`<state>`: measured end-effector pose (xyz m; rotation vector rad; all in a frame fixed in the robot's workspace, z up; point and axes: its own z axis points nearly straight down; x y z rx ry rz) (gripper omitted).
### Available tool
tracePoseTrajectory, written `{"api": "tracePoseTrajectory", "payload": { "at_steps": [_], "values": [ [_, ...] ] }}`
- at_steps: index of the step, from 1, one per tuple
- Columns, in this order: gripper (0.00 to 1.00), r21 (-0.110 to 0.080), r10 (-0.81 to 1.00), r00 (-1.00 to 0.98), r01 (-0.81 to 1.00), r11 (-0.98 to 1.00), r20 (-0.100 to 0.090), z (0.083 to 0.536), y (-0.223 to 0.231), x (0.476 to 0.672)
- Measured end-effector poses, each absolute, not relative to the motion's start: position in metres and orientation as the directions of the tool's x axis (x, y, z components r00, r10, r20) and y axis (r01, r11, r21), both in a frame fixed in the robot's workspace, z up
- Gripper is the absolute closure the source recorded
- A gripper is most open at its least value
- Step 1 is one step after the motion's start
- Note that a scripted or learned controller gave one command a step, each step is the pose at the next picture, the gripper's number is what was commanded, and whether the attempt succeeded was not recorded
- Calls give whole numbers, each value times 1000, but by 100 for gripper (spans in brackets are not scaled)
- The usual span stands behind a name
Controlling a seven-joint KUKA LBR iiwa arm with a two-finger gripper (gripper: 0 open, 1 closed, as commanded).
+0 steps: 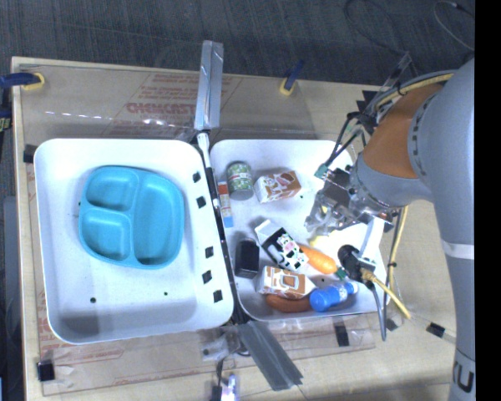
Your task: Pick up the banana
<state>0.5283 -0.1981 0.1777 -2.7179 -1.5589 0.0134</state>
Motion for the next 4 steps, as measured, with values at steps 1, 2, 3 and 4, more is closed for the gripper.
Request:
{"api": "tracePoseTrajectory", "payload": {
  "at_steps": [1, 2, 3, 4],
  "values": [
    [0, -12, 864, 504, 863, -504, -3, 178, -198, 528],
    [0, -6, 861, 508, 861, -508, -2, 188, -201, 584],
    [0, -6, 883, 470, 883, -470, -1, 224, -202, 586],
    [0, -3, 966, 258, 966, -258, -1, 264, -199, 569]
  ]
}}
